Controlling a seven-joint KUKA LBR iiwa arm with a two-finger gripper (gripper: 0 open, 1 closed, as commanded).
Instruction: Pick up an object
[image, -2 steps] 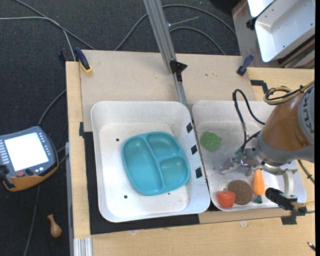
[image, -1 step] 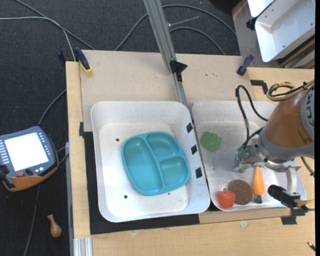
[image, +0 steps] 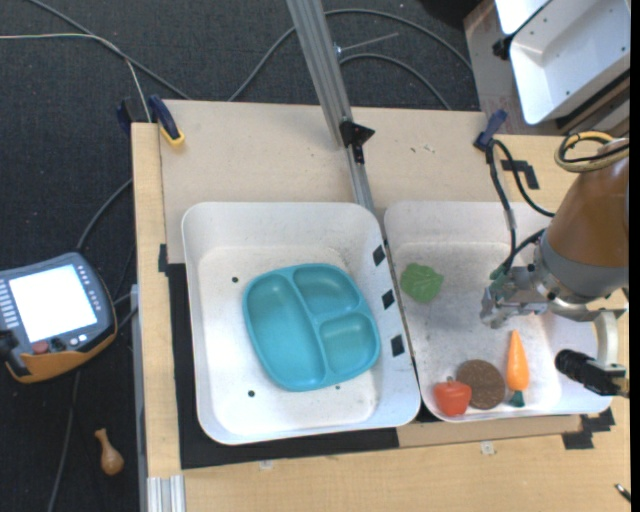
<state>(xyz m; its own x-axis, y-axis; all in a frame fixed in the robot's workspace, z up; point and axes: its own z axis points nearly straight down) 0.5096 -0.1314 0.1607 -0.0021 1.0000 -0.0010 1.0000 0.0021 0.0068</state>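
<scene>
The right bin (image: 450, 225) holds a green leafy toy (image: 421, 283) at its left side, and near the front an orange carrot (image: 516, 362), a brown round disc (image: 483, 382) and a red tomato-like piece (image: 452, 397). My gripper (image: 499, 308) hangs over the right bin, just above and left of the carrot's top. Nothing shows between its fingers. The orange-banded arm (image: 592, 225) comes in from the right.
The left bin (image: 215, 330) bears a teal divided plate (image: 313, 324). A metal pole (image: 335, 90) slants down to the wall between the bins. A teach pendant (image: 50, 315) lies off the bench at left. Cables (image: 515, 200) run along the right bin's far side.
</scene>
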